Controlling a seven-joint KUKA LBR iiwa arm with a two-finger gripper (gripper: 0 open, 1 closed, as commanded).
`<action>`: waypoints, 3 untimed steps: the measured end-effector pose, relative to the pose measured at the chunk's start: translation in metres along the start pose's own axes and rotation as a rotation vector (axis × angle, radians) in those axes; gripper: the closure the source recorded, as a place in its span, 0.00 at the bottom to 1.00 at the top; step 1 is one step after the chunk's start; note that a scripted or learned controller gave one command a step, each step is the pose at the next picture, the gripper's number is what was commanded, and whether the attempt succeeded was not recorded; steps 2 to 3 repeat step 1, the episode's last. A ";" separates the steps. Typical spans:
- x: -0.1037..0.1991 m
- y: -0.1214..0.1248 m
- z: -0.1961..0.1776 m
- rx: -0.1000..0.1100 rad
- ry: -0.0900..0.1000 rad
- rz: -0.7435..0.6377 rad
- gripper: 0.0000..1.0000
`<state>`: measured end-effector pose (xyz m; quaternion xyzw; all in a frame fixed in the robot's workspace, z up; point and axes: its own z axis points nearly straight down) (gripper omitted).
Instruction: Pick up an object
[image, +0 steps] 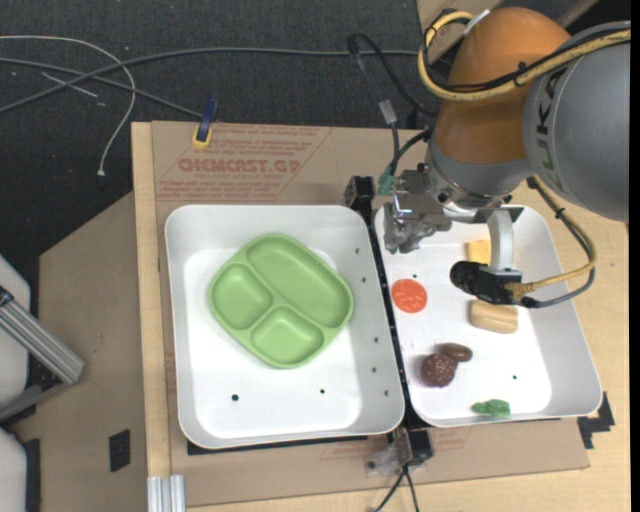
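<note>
left to right: left bin (190, 400) with just a green divided plate (282, 299) in it, nothing to grab there really. over in the right bin (560, 395), the pickable stuff: an orange disc (409, 296) close to the divider, a brown lumpy thing (443, 365) below it, a small green bit (491, 407) near the front rim, a tan block (494, 317) and a yellow piece (478, 250) partly tucked behind the arm's hardware.

end effector (403, 232) hovering at the back left corner of the right bin, just above the orange disc. can't tell if it's spread or pressed together from this angle, and nothing visibly pinched.

probably the approach step, with the disc as the nearest target. best bet: drop straight down and centre over it before closing, since a flat thing slips out easily. worth watching the bin wall right beside it, tight squeeze on that side. black fitting (482, 279) and yellow cable (556, 280) hanging near the tan block, could snag or nudge it.
</note>
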<state>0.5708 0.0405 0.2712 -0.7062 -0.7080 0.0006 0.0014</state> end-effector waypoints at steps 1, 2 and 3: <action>0.040 -0.007 0.019 0.001 0.000 -0.001 1.00; 0.040 -0.007 0.019 0.001 0.000 -0.001 1.00; 0.040 -0.007 0.019 0.001 0.000 -0.001 1.00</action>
